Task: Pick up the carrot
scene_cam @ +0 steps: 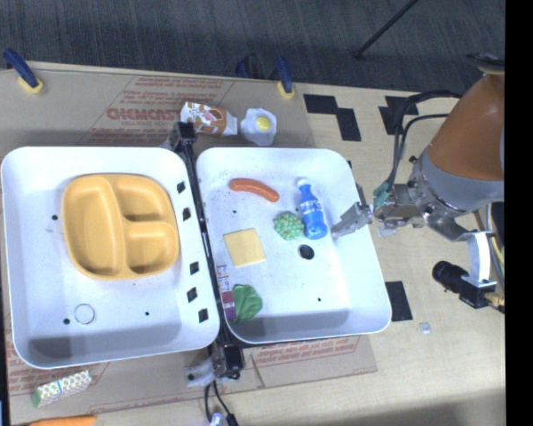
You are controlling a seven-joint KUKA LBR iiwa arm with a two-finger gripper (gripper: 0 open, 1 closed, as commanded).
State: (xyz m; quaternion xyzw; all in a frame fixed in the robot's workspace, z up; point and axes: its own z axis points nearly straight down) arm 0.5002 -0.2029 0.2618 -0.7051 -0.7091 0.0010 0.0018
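Two white bins sit side by side on the bench. The left bin holds a yellow divided tray in its far half. The right bin holds the loose items. The carrot, a slim orange piece, lies flat near the far wall of the right bin, left of centre, and touches nothing. To its right stands a blue bottle, with a green broccoli just beside it on the left. A yellow cheese slice lies near the bin's middle, a small black disc to its right, and a green leaf in the near left corner.

The arm enters from the right. Its gripper hangs over the right rim of the right bin, well apart from the carrot, with the bottle between them. Whether the tool is wide or narrow cannot be told; nothing is seen held in it.

Beyond the bins, on the far side, lie a small carton and an egg.
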